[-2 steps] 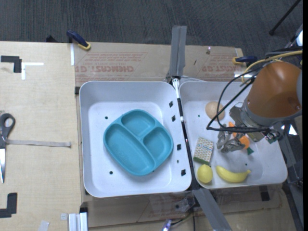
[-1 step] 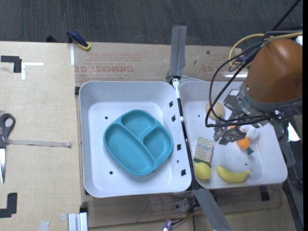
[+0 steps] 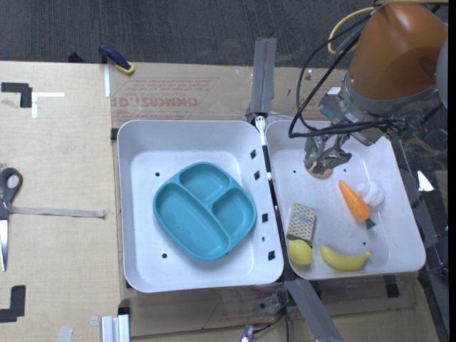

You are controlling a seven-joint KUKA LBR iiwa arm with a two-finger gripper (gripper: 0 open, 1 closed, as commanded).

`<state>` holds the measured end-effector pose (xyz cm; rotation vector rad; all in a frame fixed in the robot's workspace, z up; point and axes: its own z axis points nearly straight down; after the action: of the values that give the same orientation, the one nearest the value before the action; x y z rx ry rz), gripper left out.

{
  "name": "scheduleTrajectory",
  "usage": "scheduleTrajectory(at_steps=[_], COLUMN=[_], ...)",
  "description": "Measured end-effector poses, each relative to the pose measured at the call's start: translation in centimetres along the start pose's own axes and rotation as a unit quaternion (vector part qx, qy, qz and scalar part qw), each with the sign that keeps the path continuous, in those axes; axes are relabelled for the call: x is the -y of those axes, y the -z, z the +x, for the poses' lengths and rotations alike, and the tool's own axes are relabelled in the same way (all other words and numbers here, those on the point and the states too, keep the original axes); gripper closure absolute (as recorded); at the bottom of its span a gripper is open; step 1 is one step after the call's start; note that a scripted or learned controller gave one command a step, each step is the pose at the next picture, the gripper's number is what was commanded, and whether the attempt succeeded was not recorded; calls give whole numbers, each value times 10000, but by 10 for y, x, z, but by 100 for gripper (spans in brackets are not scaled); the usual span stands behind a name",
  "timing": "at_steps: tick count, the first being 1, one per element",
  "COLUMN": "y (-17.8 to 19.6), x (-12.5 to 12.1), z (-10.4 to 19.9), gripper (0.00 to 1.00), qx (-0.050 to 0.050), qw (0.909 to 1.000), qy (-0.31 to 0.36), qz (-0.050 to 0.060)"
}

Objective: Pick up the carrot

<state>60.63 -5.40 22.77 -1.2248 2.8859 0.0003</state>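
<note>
the gripper [image 3: 326, 161], a dark metal two-finger tool under the grey wrist and big orange band of the arm, hangs low over the upper part of the right-hand shallow white plastic bin [image 3: 406, 258]. i cannot tell how it is set, as the tip is a dark tangle against the bin floor. nothing orange shows in it, so by my reading it carries nothing.

just down and to the right of the gripper, apart from it, lies the small orange carrot [image 3: 353, 199] with a green stub at its lower end. it lies slantwise on the bin floor, pointed end toward the gripper, stub toward the bin's lower right. a small white lumpy object [image 3: 370, 192] sits right against its right side. further down the bin are a patterned tan rectangular sponge-like block [image 3: 302, 222], a yellow lemon [image 3: 300, 252] just below it, and a yellow banana [image 3: 345, 258] near the front wall.

in the left white bin [image 3: 135, 212] rests a teal three-compartment plastic plate [image 3: 204, 211]. out on the desk [image 3: 57, 262] a pair of scissors [image 3: 6, 209] lies at the far left edge.

the step in hand looks like the approach: the gripper is near the carrot but not over it. the next move calls for a short shift down-right to centre over the carrot's middle, turning to close across its narrow width, and clearing the white object crowding one side.
</note>
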Motion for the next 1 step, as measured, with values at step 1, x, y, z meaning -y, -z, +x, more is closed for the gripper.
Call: scheduleTrajectory(at_steps=[1], y=[-66], x=[22], z=[79], gripper=[100], qx=[-12], qw=[9904], qy=[1384], qz=[-15])
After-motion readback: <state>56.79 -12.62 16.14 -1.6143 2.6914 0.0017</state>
